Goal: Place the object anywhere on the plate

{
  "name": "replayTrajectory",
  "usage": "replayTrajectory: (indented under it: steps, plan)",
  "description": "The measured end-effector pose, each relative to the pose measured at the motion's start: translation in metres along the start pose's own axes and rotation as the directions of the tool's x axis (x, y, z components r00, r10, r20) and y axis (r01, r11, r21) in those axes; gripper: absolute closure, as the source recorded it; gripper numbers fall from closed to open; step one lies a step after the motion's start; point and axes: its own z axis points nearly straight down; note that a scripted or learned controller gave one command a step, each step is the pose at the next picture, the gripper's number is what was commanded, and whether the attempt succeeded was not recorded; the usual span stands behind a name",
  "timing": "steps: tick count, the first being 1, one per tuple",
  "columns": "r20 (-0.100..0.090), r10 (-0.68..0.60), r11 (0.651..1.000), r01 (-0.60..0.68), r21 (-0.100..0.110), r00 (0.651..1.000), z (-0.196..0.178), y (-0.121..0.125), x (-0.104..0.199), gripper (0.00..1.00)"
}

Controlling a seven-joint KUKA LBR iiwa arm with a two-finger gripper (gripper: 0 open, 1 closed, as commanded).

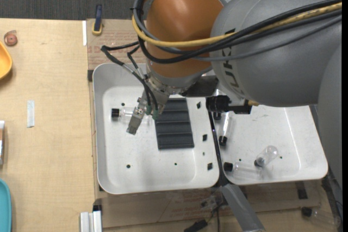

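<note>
A dark ribbed rectangular plate (175,125) lies flat in the middle of the left bin (109,171). A small clear vial with a black cap (122,113) lies on the bin floor to the plate's left. My gripper (139,116) hangs low over the left bin between the vial and the plate's left edge, its tip close beside the vial's clear end. Whether it touches the vial is unclear. The arm's orange band and grey wrist cover the bin's back part and the plate's top edge.
The right bin (304,171) holds a clear bulb (266,156), a slim pen-like tube (223,129) near the divider and a small black piece (228,166). Left of the bins is a wooden tabletop (49,144) with an orange dish (3,65) at its edge.
</note>
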Motion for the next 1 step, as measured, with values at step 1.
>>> replayTrajectory:
  steps: [1]
  plan:
    - [0.000,0.003,1.000,-0.003,0.001,1.000,-0.0082,-0.0006,-0.0016,1.00]
